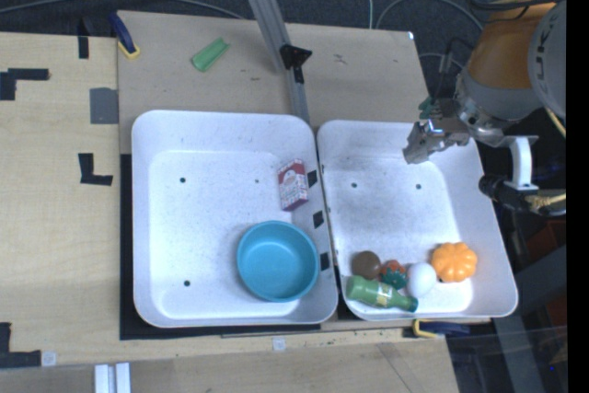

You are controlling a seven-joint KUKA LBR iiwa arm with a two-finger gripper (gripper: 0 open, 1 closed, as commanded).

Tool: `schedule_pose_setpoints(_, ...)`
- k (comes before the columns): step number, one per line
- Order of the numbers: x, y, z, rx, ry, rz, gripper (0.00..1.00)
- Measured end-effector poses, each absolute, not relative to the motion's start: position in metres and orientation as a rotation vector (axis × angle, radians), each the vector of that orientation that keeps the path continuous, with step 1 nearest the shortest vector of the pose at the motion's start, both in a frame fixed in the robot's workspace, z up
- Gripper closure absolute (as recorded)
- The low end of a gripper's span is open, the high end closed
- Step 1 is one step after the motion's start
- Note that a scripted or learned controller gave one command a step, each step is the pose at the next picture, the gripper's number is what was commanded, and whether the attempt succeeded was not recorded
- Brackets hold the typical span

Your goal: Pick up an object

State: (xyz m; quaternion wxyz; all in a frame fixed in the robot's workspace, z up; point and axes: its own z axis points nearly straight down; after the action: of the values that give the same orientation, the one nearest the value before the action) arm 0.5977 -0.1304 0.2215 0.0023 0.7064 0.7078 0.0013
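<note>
One fixed camera, perhaps mid-height, looks down slantwise on both bins.

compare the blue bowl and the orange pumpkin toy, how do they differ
The blue bowl is much larger than the orange pumpkin toy. The bowl is open and hollow; the pumpkin is a closed, ribbed lump. The bowl sits in the left bin, the pumpkin in the right bin. Both look round from above.
</note>
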Motion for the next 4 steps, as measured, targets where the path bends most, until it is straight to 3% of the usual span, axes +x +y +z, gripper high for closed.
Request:
schedule_pose_setpoints(1, 0.602, -0.131, 0.285, 2.215, 2.220, 0.005, 1.00)
schedule_pose_setpoints(3, 0.603, -0.027, 0.246, 2.216, 2.231, -0.002, 1.00)
schedule_pose_setpoints(4, 0.596, 0.023, 0.247, 2.216, 2.231, -0.001, 1.00)
